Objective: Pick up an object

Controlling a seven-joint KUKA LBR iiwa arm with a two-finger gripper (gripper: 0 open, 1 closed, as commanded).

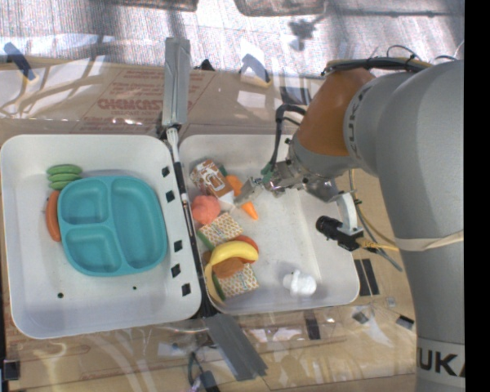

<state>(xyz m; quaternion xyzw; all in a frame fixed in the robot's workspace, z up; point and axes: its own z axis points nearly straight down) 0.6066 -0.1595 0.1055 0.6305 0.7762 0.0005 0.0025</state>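
Pincer (257,188) low in right bin (331,288), tips at small orange carrot piece (250,211).
Pincer state: cannot tell, tips too small/blurred. Carrot piece lies beside box-shaped toy (210,178), above peach ball (205,209). Est. handling: light, stiff plastic, smooth and likely slippery, tapered; grip across thick end, not the point. Neighbours crowd left side, so approach from open right side.

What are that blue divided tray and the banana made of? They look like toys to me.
The blue divided tray looks like moulded plastic with a smooth matte surface: even colour, rounded compartment edges. The banana seems to be plastic too, a toy, judging by its uniform yellow and slight sheen, though the view is too coarse to be sure.
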